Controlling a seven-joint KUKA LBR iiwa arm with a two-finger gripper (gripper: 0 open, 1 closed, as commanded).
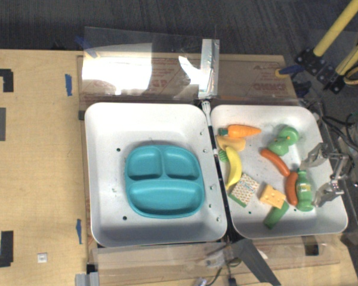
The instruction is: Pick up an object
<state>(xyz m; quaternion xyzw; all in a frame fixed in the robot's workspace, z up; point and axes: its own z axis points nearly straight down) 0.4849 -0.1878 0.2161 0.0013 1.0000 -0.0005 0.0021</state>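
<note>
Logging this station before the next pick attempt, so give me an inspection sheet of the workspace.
Surface: two white bins side by side, left bin and right bin, on a brown board.
Job's things: in the right bin, a carrot, banana, green dumbbell toy, orange sausage, yellow cheese wedge, patterned cracker and a red and green piece.
Clutter: teal divided plate in the left bin.
End effector: metal end effector at the right bin's right edge; finger state unclear.
Cables: dark cables at the far right.
Surroundings: clear plastic sheet behind the bins, blue tape marks, yellow pole.
</note>
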